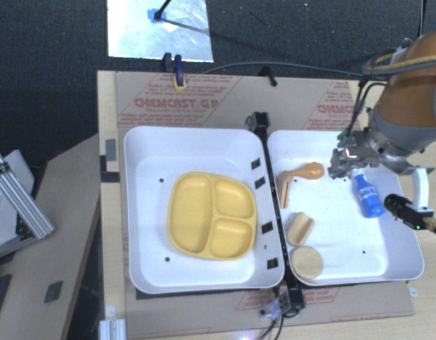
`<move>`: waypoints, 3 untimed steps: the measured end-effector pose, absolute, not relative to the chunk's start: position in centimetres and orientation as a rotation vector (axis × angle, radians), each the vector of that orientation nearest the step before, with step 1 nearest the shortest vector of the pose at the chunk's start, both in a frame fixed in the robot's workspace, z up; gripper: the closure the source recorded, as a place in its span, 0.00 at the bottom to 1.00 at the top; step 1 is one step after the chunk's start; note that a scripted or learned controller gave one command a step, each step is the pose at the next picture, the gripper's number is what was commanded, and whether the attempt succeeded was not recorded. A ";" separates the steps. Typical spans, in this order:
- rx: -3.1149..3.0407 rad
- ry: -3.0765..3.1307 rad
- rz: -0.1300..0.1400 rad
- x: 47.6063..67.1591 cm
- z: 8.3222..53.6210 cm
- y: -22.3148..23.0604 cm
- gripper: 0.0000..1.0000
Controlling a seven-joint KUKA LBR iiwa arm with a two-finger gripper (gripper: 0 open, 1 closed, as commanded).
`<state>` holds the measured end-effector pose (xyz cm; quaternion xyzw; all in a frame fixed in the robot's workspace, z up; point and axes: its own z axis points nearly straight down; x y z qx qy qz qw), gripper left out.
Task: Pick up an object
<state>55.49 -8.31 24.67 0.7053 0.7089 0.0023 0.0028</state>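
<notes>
The right bin [345,268] holds a small blue bottle [367,196] lying on its floor, an orange spoon-shaped piece [305,172] near the divider, a tan wooden block [298,228] and a round tan disc [307,261] at the front left corner. My gripper [340,164] hangs over the back of this bin, between the orange piece and the blue bottle, just up and left of the bottle's cap. The grey and orange arm [409,105] comes in from the right and covers the bin's far right corner.
The left bin [143,190] contains a yellow divided plate [211,215]. A black clip rail [269,197] runs along the divider between the bins. A black and white fitting [410,210] on the arm overhangs the right bin's right rim.
</notes>
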 end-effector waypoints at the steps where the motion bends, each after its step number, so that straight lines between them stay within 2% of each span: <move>1: 2.210 2.231 0.005 56.0 24.8 -2.9 1.00; 3: 2.210 2.234 0.005 54.7 24.4 8.2 1.00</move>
